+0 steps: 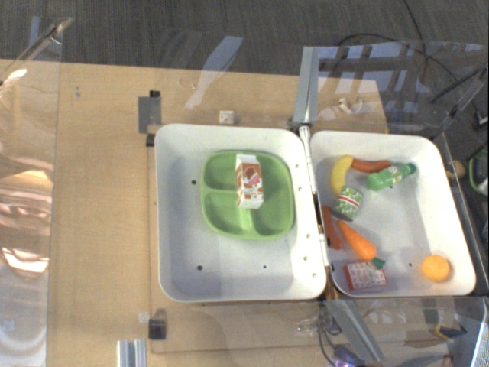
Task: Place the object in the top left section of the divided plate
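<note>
A green divided plate [221, 214] lies in the left white bin [183, 281]. A small white and brown carton [249, 180] lies on the plate, across its upper middle, reaching from the top rim down to the central divider. It covers part of the ridge between the upper sections.
The right bin [451, 228] holds a banana [341, 173], a red sausage [371, 165], a green bottle [390, 177], a green and red can [349, 202], a carrot [357, 240], a red box [364, 276] and an orange [435, 267]. A metal post [306, 82] stands behind the bins.
</note>
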Available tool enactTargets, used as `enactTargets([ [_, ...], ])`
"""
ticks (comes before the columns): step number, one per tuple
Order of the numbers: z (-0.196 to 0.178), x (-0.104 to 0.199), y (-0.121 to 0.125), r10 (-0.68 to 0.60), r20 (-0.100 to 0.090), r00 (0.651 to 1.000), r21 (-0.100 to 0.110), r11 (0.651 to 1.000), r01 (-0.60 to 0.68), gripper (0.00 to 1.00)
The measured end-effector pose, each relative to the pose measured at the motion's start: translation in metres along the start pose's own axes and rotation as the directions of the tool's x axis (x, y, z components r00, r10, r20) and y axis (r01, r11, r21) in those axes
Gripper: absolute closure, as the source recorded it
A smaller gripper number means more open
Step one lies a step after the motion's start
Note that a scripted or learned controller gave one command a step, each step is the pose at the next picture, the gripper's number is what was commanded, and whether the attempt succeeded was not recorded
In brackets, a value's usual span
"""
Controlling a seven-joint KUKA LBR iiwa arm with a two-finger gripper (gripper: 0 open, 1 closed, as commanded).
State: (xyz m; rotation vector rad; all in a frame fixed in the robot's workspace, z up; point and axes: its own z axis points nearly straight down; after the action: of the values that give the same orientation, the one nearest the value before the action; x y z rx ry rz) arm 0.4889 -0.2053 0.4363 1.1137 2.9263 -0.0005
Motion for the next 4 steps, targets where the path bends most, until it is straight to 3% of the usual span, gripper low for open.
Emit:
enactTargets([
  [1, -0.0003, 0.0002, 0.0003, 0.065, 0.0, 0.998, 0.0, 0.998, -0.065, 0.0],
  [2, -0.0007, 0.0002, -0.0002, 0.473, 0.001, 0.881, 0.0, 0.881, -0.473, 0.0],
  [4, -0.0005, 0.0002, -0.0003, 0.626, 0.0, 0.78, 0.001, 0.78, -0.626, 0.0],
])
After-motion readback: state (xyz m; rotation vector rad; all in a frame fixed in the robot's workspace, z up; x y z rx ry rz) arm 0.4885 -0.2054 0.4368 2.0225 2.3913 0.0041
